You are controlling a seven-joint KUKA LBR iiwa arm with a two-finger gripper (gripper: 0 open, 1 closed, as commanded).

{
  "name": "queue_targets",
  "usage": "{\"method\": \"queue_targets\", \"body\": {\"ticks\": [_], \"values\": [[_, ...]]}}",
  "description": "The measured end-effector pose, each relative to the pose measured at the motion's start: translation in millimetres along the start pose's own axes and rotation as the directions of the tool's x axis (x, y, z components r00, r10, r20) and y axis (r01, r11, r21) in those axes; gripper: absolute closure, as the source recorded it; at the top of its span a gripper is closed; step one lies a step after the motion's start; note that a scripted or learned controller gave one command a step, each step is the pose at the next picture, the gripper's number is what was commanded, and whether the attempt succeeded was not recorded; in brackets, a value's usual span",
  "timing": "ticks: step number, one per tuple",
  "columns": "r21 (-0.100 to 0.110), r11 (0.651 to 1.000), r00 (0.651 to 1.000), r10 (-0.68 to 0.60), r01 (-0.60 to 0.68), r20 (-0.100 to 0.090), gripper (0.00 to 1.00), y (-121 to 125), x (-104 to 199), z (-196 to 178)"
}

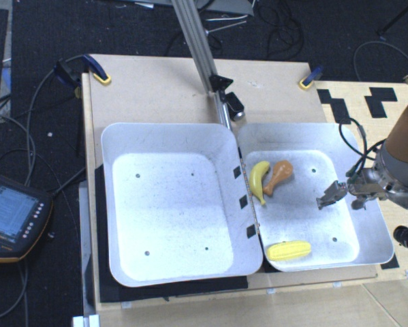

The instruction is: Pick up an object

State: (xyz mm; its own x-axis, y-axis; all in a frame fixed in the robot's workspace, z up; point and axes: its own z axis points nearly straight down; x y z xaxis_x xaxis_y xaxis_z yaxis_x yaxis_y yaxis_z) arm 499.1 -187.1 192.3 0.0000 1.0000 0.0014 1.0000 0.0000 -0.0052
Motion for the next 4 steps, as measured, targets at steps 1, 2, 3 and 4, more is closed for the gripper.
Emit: {"method": "queue_targets", "body": {"ticks": [1,2,3,4], "values": [[-0.001,1.0,1.0,0.001,-0.001,0.0,0.0,-2.0,-6.1,44.4],[-0.001,1.0,1.0,0.0,0.0,0.0,0.0,-2.9,-5.7,97.1],[-0.005,1.0,1.0,0.0,0.0,0.001,1.0,-1.7,-6.0,84.7],[-0.009,1.0,1.0,0.0,0.0,0.003,1.0,-2.2,-14.6,38.7]]}}
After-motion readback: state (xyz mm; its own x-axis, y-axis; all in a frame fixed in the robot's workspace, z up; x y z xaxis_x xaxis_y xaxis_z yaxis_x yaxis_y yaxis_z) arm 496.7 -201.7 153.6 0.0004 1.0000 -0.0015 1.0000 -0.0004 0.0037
